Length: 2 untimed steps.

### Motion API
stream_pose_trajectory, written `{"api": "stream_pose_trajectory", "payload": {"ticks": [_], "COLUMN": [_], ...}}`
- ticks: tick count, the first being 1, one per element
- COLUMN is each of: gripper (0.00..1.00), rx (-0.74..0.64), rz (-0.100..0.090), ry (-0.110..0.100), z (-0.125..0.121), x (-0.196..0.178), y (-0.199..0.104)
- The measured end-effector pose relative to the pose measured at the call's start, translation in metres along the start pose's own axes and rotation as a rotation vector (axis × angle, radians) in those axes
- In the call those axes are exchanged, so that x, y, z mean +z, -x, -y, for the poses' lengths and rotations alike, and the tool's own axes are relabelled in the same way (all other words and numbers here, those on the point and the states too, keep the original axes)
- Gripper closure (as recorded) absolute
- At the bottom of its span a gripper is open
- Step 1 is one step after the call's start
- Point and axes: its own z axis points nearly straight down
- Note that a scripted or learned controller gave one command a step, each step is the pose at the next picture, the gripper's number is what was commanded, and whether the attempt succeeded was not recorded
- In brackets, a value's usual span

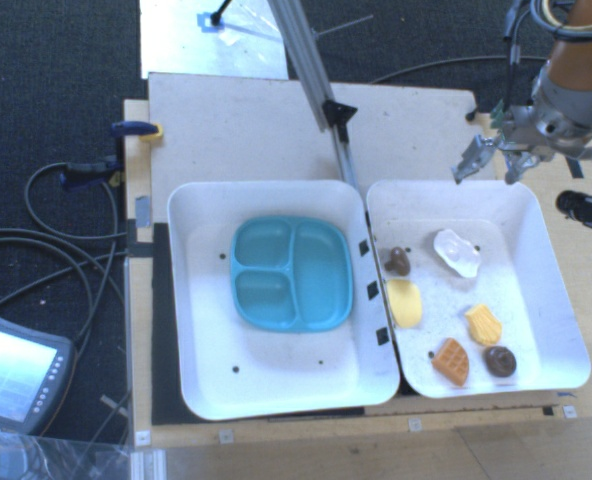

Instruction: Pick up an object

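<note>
My gripper (490,164) hangs open above the far rim of the right bin (551,268), with nothing between its fingers. Below it in that bin lie a white crumpled piece (457,253), a small brown lump (398,261), a pale yellow piece (405,303), a yellow-orange piece (483,324), an orange waffle-like piece (452,361) and a dark brown round piece (500,360). The white piece is the closest to the gripper, a little nearer the camera and to its left.
The left bin (201,348) holds a teal divided plate (292,273). A slanted metal pole (306,58) runs down to the gap between the bins. Cables and a pendant (16,368) lie at the left, off the bench.
</note>
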Motion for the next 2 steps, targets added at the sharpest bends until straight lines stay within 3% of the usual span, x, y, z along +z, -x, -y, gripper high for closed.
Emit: {"api": "stream_pose_trajectory", "payload": {"ticks": [1, 2], "gripper": [0.00, 0.00], "rx": [-0.001, -0.002], "rz": [0.000, 0.000], "ry": [0.000, -0.003], "z": [0.000, -0.006], "x": [0.000, 0.044], "y": [0.000, -0.004]}}
